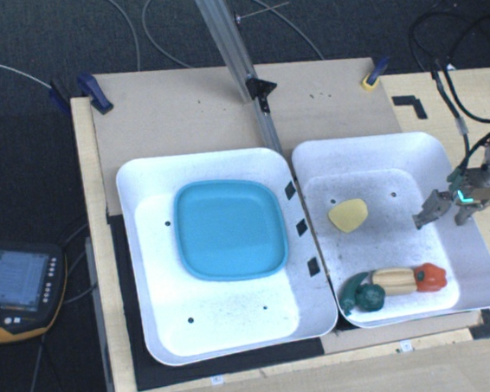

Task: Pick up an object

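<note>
Jaws spread and bare, the gripper [442, 211] hangs at the right bin's [311, 162] right edge. A square blue plastic plate [230, 229] fills the left bin [139, 184]. The pale yellow lump [349, 215] sits mid-bin; a slanted descent could nudge it away.

blue plate [230, 228], yellow object [349, 215], pincer [445, 211]

Two white bins, left [159, 330] and right [473, 249], were set side by side on the bench [176, 120], over a black mat [142, 380].
</note>
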Tool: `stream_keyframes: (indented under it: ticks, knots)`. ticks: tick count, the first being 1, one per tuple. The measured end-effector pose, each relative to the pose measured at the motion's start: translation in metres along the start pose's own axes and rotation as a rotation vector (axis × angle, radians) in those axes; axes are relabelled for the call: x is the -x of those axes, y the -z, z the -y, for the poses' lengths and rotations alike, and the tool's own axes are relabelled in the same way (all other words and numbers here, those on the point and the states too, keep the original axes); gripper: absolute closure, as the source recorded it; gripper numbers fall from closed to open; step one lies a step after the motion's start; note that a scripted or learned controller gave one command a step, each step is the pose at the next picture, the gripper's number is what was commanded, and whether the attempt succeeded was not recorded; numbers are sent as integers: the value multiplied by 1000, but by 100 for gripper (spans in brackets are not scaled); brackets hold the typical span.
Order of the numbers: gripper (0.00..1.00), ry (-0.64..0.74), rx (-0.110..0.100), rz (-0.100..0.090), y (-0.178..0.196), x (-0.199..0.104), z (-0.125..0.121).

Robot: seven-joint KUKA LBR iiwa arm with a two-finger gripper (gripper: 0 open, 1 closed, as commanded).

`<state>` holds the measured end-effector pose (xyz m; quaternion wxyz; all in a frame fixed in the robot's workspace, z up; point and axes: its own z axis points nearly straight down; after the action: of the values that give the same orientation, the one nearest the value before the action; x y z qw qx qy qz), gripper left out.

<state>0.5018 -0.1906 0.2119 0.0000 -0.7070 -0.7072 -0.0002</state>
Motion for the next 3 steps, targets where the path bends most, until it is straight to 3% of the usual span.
stream_keyframes:
  ticks: [1,3]
  knots:
    - [0,0,0,0,0,0,0]
    - [0,0,-5,-1,-112,-7,-2]
